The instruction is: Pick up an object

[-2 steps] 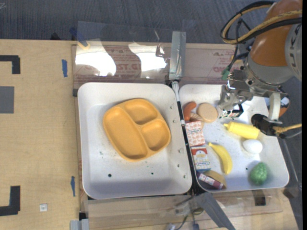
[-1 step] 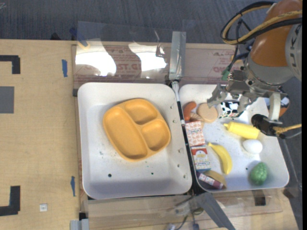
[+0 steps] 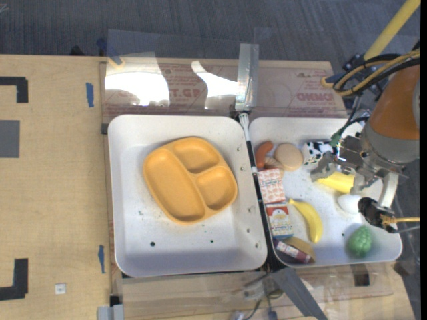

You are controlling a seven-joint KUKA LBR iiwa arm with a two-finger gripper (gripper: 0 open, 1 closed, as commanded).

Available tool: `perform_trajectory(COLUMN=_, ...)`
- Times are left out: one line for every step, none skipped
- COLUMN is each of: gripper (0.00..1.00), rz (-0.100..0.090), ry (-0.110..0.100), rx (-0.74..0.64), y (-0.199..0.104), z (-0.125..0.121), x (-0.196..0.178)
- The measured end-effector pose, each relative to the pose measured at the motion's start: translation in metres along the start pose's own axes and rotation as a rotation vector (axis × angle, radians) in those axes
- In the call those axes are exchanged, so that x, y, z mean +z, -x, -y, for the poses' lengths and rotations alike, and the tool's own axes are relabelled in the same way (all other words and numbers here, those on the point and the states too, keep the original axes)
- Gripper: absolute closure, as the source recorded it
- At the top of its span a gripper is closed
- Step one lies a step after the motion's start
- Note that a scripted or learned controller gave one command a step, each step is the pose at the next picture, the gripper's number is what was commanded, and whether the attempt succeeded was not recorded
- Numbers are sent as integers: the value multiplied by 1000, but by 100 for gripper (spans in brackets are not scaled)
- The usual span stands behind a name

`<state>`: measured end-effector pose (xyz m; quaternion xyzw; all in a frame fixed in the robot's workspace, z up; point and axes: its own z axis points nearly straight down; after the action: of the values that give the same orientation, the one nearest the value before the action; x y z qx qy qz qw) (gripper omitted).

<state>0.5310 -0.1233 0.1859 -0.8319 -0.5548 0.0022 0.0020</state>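
In the right bin (image 3: 393, 249) lie several small items: a yellow banana (image 3: 309, 220), a green round piece (image 3: 359, 241), a white egg-like piece (image 3: 347, 203), a beige bun (image 3: 289, 155), a red-orange piece (image 3: 264, 151), a black-and-white toy (image 3: 316, 151) and a yellow lump (image 3: 338, 182). My gripper (image 3: 351, 172) hangs low over the bin's right half, right above the yellow lump and the white piece. Its body hides part of both. Nothing is clearly seen held in it.
The left bin (image 3: 127, 205) holds an orange divided plate (image 3: 190, 177). Two small cartons (image 3: 275, 202) and a dark packet (image 3: 295, 250) lie along the right bin's left wall. Yellow and black cables (image 3: 363, 69) run behind the arm at upper right.
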Motion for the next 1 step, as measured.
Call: perform_trajectory(gripper=0, rz=-2, ry=8, rx=38, y=-13, z=32, x=91)
